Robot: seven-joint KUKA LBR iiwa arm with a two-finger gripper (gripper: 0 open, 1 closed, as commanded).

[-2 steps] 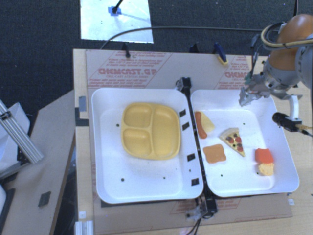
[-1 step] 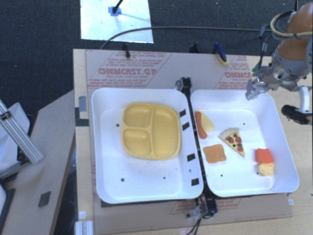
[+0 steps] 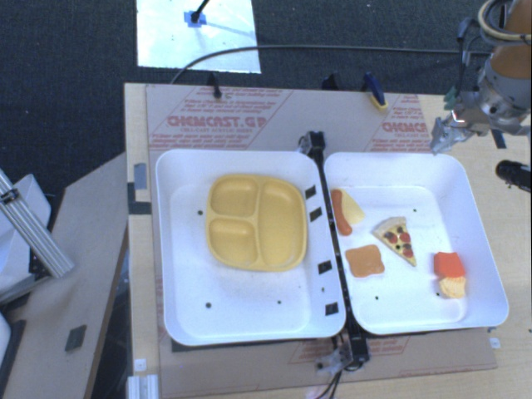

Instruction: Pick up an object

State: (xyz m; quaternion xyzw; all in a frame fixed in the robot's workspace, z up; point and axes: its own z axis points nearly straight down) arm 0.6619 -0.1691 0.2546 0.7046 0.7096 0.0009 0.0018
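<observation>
Two white bins sit side by side on the bench. Left bin (image 3: 179,306) holds a yellow divided plate (image 3: 254,223), lying flat near the middle. Right bin (image 3: 478,306) holds four toy food pieces: a hot dog (image 3: 340,213) with a pale wedge (image 3: 355,209) touching it, close to the divider; a brown toast-like square (image 3: 365,261) just below that; a pizza slice (image 3: 397,239) near the bin's centre; an orange-and-cream block (image 3: 450,274) toward the right wall.

Gripper (image 3: 440,135) is at the upper right, hanging over the far right corner of the right bin, at or just outside the rim. Grey arm with its orange band comes in from the right above it. Nothing visible between the fingertips, so no grasp. Whether the hand is released or clenched: cannot tell, too small and blurred.

Step in hand, as I judge it: approach, before any pick. No piece is lifted; all lie on the bin floor.

Next move calls for travelling inward and down over one piece. Pizza slice looks the easiest target, well apart from its neighbours and nearest the gripper. Hot dog and wedge touch each other, so a closing grip there may catch both or push one aside. Toast square is flat and low, likely hard to pinch. Orange block stands taller, a fair second choice, but it is near the wall.
</observation>
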